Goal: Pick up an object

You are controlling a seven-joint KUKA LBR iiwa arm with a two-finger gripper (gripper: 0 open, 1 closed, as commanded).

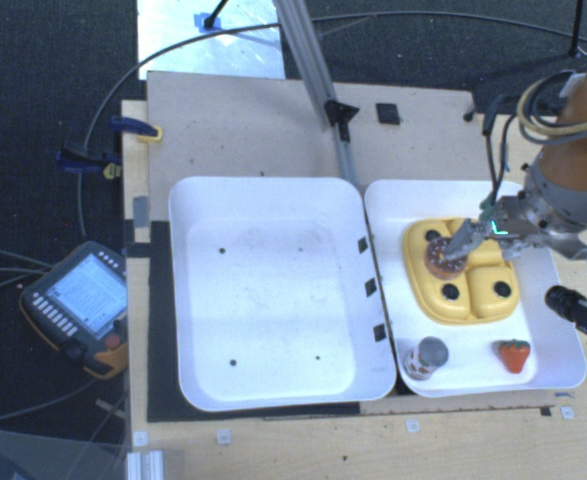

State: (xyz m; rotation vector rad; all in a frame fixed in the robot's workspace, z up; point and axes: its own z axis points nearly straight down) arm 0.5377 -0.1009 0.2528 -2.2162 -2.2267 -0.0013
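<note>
In the right bin point(558, 368) lies a yellow moulded piece point(473, 290) with black dots. A small brown and pink ring-shaped object point(437, 260) rests on its left part. My gripper point(452, 249) reaches in from the right, slanting down to the left, and its tip is right at that ring-shaped object, touching or just above it. A small grey-topped can point(428, 355) stands at the bin's front left. A red strawberry toy point(514, 354) lies at the front right.
The left bin point(198, 368) sits beside the right one, joined along a ridge with black clips point(370, 286). A metal pole point(308, 53) slants across the back of the bench. A teach pendant point(78, 303) lies off the bench to the left.
</note>
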